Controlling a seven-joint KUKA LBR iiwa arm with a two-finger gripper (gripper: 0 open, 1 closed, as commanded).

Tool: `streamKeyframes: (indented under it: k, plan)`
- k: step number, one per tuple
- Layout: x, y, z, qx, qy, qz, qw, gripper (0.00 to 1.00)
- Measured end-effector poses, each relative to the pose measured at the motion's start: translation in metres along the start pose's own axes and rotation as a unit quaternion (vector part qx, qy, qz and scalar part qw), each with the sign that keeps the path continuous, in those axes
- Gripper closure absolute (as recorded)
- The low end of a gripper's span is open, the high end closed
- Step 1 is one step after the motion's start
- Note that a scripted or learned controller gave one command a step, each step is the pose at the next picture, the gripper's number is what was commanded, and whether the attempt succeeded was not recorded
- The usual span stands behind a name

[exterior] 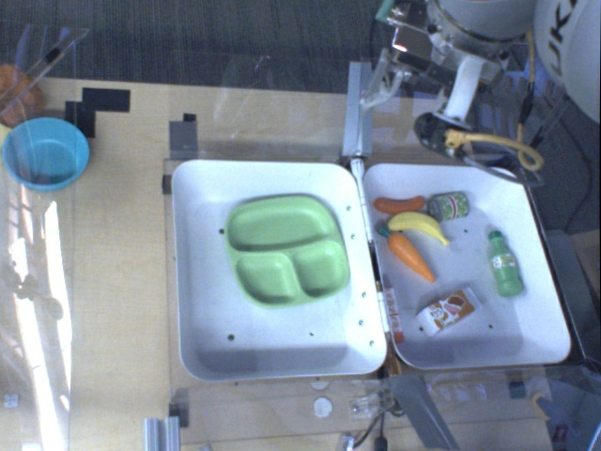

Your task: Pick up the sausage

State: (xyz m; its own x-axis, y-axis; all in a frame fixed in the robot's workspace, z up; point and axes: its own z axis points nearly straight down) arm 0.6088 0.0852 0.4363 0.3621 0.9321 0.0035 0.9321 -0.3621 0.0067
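Far left at nine o'clock: round blue plastic bowl (46, 152) on the pale wooden surface (113, 299), with something orange at the frame edge just above it, too cropped to name. Centre-left: shallow white left bin (192, 346) holding a green three-compartment plastic tray (285, 249). Just beside it, sharing the middle rim: shallow white right bin (545, 336).

Inside the right bin, at its eleven o'clock corner: small reddish-brown toy sausage (399, 205), lying roughly level, touching or nearly touching the yellow toy banana (419, 225) below it. Just right of the sausage, a green printed can (449, 206) on its side. Below the banana, an orange toy carrot (409, 254) slanting toward five o'clock. At six o'clock, a small red-and-white carton (447, 310). At three o'clock, a green plastic bottle (504, 264).

Top right, at one o'clock: grey arm with orange band, two-finger gripper (390, 78) parked above the bin's far rim, well apart from the sausage. Cannot tell whether fingers apart or together.

Judged step: approach not yet begun. Next move likely calls for travelling toward six o'clock over the sausage, aligning across its short axis, descending without nudging banana or can.

Beyond the surface, dark carpeted floor; yellow cable looped near the arm.
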Motion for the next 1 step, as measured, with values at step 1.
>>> streamKeyframes:
  k: [1]
  plan:
    - [0.0711, 0.0347, 0.1951, 0.003, -0.001, -0.013, 0.9999, 0.00]
